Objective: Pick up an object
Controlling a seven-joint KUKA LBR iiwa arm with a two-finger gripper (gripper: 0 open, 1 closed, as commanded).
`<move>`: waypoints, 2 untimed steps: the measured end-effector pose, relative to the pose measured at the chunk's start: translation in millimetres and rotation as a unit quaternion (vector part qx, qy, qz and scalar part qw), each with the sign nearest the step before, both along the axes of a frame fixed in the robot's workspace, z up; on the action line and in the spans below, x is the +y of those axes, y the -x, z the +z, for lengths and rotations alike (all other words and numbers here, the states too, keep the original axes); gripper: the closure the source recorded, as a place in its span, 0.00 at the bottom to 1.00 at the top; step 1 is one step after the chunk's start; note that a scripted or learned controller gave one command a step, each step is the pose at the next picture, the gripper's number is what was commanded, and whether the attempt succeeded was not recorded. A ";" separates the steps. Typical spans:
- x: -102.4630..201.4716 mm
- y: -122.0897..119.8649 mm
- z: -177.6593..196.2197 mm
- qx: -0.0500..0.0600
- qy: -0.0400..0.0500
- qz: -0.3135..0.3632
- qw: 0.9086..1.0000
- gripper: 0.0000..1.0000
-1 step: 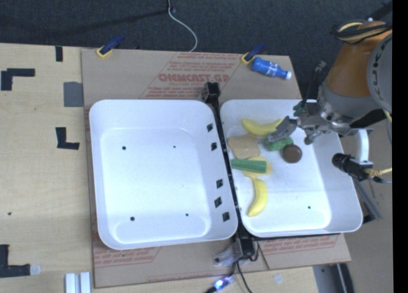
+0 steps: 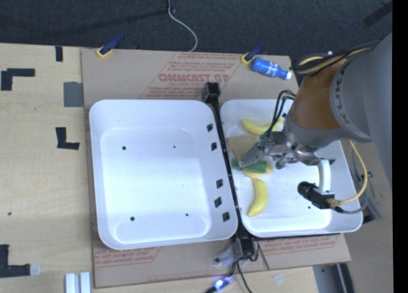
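While two white bins sit side by side on a cardboard sheet [image 2: 191, 72] over a wooden bench [image 2: 38, 158], the arm [image 2: 331, 104] reaches in from the right, wrist low over the right bin [image 2: 287, 221]. Gripper [image 2: 255, 156] hangs by the divider; finger state: cannot tell. Yellow banana [image 2: 258, 197] lies just below it, a second banana [image 2: 255, 126] above, a green item [image 2: 254, 169] between. Left bin [image 2: 153, 171] offers open floor.

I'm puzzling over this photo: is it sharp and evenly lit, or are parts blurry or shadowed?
Camera view: light is even and soft; the left bin looks bright white without harsh glare. The arm, close to the lens, is large and slightly soft. It casts a faint shadow on the right bin, and the tool looks blurred above the bananas.
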State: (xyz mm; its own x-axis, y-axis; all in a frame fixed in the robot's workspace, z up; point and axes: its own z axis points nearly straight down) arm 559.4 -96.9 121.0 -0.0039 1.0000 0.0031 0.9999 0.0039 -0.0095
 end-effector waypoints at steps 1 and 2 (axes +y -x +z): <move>4.0 -43.0 -38.9 -0.004 0.002 0.000 1.000 0.00; -5.7 -99.9 -36.5 -0.006 0.002 0.000 1.000 0.00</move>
